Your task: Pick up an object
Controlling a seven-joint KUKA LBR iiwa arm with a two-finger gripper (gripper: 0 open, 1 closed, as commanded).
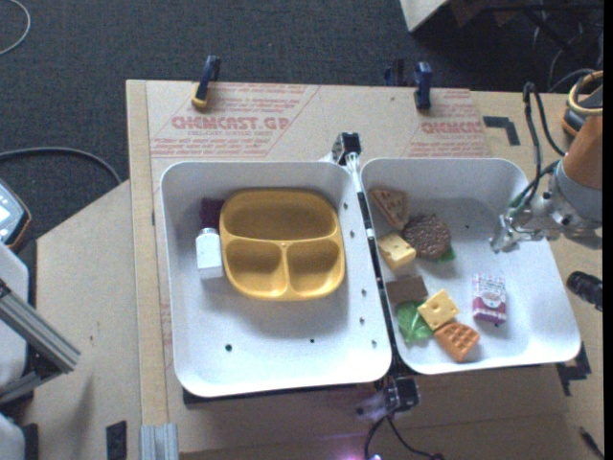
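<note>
Camera view: claw [505, 238] hangs above right bin [536, 185], gripping nothing.

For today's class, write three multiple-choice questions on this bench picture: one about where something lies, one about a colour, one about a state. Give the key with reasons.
1. Where does the yellow three-compartment plastic tray lie?
A. left white bin
B. right white bin
C. on the bare bench

2. What colour is the small carton with the pink label mainly?
A. blue
B. white and pink
C. black

3. How does the arm's tool stand to the toys?
A. over the right white bin, apart from them
B. resting on the tray
C. gripping the waffle piece

Key: 1 A, the tray sits beside the small white bottle in the left bin. 2 B, its faces show those colours. 3 A, bare bin floor lies around it.
</note>
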